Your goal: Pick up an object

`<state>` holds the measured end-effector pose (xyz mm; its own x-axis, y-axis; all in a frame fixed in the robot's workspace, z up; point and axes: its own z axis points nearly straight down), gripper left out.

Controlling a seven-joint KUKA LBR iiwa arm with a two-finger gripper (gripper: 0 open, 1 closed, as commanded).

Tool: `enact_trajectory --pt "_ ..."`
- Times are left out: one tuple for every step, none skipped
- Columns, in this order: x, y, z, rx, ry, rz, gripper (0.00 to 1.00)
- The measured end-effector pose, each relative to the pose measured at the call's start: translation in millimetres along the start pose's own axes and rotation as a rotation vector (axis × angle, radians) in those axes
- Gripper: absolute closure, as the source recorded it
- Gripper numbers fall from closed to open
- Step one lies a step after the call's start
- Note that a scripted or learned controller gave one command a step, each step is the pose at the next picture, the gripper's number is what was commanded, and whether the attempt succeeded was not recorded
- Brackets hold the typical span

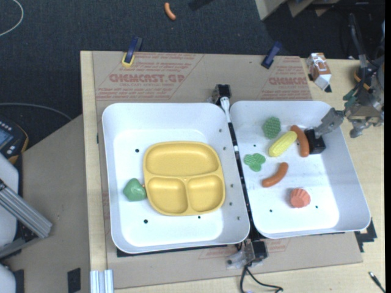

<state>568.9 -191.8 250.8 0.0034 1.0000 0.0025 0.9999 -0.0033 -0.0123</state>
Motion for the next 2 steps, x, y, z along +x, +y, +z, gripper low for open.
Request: enact_trajectory --pt "0.6 2.4 -7.3 -0.013 -0.003 -0.003 0.0" --pt "-0.3 2.4 56.5 -0.005 0.0 -0.003 0.0"
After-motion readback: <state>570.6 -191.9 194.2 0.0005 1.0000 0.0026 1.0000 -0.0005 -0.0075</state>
